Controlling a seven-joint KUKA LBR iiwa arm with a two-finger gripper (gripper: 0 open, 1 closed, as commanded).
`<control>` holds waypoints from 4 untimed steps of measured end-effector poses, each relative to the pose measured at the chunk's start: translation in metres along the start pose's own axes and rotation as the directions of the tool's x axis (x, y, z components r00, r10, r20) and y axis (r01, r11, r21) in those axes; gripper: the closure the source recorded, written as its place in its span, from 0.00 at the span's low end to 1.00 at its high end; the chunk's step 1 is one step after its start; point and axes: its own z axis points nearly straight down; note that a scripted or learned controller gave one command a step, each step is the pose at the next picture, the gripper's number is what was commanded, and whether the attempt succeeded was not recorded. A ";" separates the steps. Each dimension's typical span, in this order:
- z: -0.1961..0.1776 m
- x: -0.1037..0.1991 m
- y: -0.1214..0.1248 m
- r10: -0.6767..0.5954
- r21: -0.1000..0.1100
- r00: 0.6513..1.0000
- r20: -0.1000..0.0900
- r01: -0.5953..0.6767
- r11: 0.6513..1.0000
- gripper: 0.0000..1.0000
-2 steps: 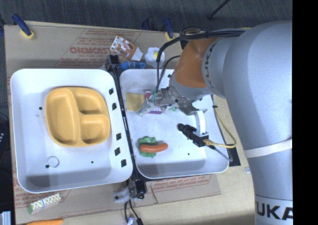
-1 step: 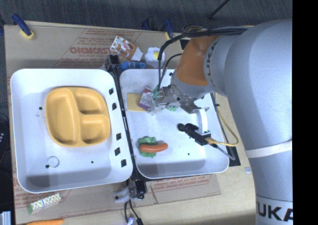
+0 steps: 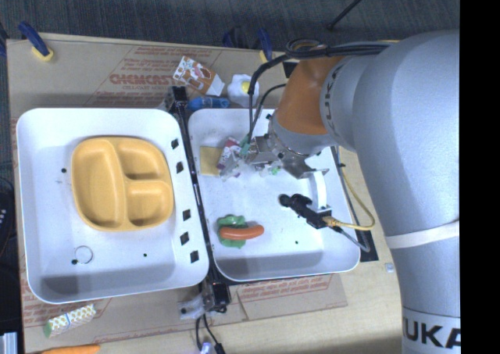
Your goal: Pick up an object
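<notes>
Arm (image 3: 391, 134): grey with an orange band, reaching in from the right and bent down over the right bin.
Table (image 3: 101, 71): covered with printed brown cardboard, carrying both bins side by side.
Left bin (image 3: 31, 212): white and shallow, holding the yellow tray.
Right bin (image 3: 328, 255): white and shallow, holding three small things.
Yellow tray (image 3: 121, 182): divided into compartments, lying flat in the middle of the left bin.
Toy hot dog (image 3: 241, 230): orange sausage on a green leaf, near the front of the right bin, well apart from the gripper.
Yellow pad (image 3: 208, 160): flat against the right bin's left wall.
Crumpled wrapper (image 3: 230, 157): silvery with red, just beside the pad's right edge, at the gripper's tip.
Gripper (image 3: 254, 151): low over the right bin's back left part, next to the wrapper; I cannot tell whether it is spread or closed, or whether it grips anything.
</notes>
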 end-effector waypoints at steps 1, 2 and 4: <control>0.010 0.010 0.022 -0.132 -0.005 0.991 0.002 0.132 0.991 0.00; 0.009 -0.001 0.033 -0.547 -0.005 0.837 0.006 0.548 0.837 0.00; -0.090 0.062 0.005 -0.584 -0.002 0.812 0.004 0.584 0.812 0.00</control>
